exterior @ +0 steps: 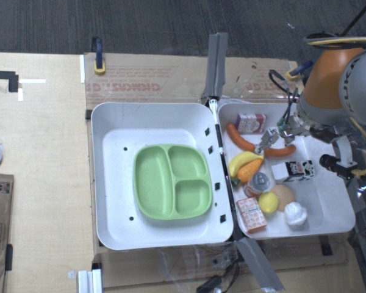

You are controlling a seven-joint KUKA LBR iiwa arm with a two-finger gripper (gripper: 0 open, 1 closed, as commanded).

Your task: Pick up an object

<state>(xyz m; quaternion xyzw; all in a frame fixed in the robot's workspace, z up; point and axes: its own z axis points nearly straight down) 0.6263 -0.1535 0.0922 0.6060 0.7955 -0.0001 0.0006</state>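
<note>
Jaws [269, 140] look slightly spread, gripping nothing, poised just above the sausage [256, 145] in the right bin [329, 224], a light, smooth, rounded thing probably best pinched across its middle.

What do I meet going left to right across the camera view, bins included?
Blue clamp → left bin → green plate → right bin with banana → lemon → white ball → orange band of the arm.
</note>
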